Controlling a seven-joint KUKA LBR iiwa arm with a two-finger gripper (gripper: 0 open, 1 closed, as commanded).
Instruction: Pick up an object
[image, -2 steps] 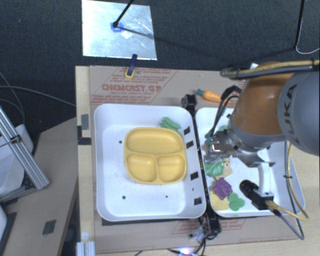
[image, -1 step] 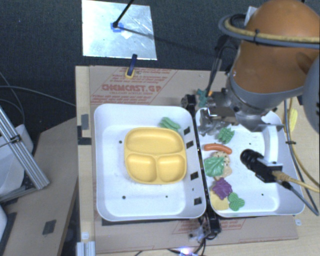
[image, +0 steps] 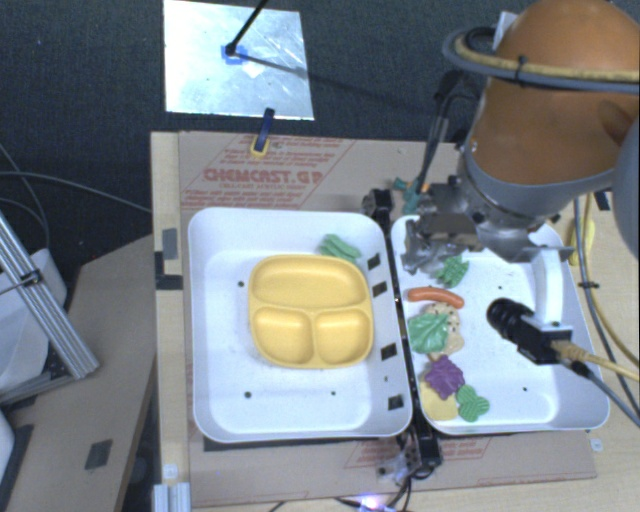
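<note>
- Small green leafy plastic toy (image: 453, 270): in the right white bin (image: 560, 400), near its far left corner, just beside the gripper (image: 432, 250).
- Gripper: low over that corner; jaw state cannot be told.
- Orange sausage-shaped toy (image: 436, 296): near the left edge.
- Yellow three-compartment plastic tray (image: 308, 308): centre of the left white bin (image: 215, 330).

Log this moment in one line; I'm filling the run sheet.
tool: low over right bin, top-left corner | under it: green toy | yellow tray: left bin
</note>
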